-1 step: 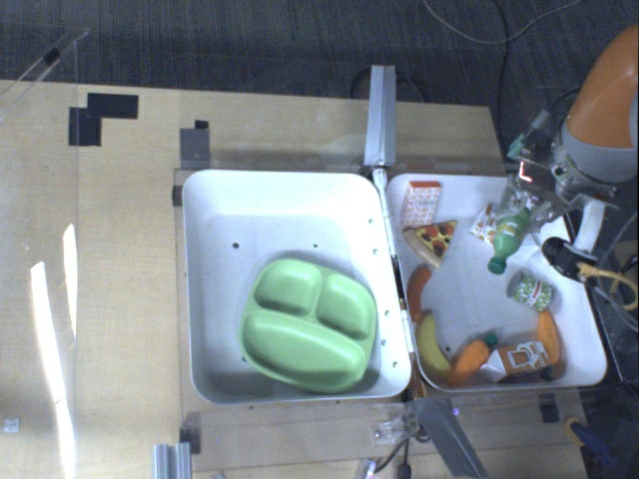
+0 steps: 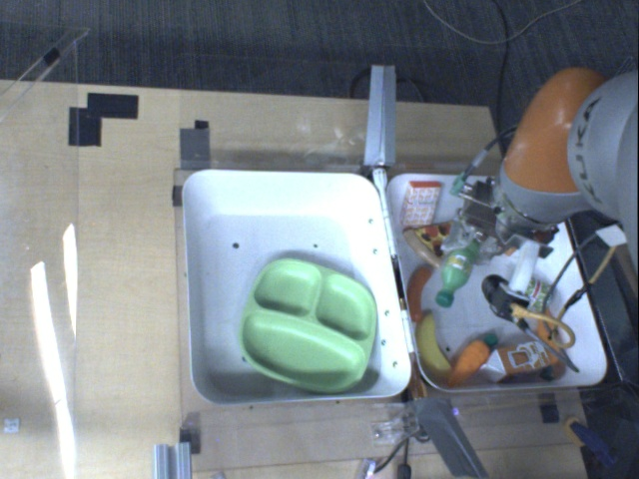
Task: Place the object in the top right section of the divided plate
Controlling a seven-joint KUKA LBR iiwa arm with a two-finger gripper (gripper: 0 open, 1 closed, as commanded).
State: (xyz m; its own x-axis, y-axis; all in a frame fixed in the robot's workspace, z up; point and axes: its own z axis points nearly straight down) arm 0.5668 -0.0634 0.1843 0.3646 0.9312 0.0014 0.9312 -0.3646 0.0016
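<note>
1. Nearest me, I see a carrot (image 2: 467,360) and a banana (image 2: 429,339) at the right bin's (image 2: 589,367) front edge.
2. The green divided plate (image 2: 310,323) sits in the left bin (image 2: 215,297).
3. Farther back, the arm (image 2: 569,148) leans over the right bin, its gripper (image 2: 469,236) just above a green bottle (image 2: 454,273); grip state I cannot tell.

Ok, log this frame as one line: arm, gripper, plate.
arm: over right bin | gripper: above green bottle, grasp unclear | divided plate: left bin, sections bare
</note>
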